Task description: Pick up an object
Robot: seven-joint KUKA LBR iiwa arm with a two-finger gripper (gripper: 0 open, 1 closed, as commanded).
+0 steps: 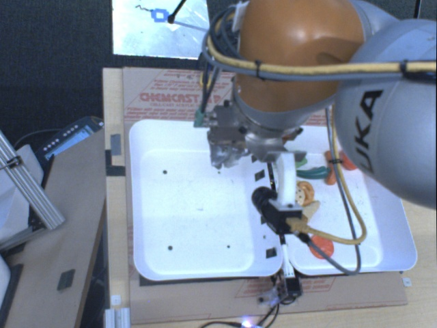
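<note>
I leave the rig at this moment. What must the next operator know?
Gripper: over the left bin, near its right wall; no object seen held.
Things: green object, orange object, round tan object and red object lie in the right bin.
Done: nothing picked up yet.
Left: pick up one object.

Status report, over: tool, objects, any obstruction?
Tool above left bin, right side. Green piece, red piece in right bin. Arm overhangs them.
</note>
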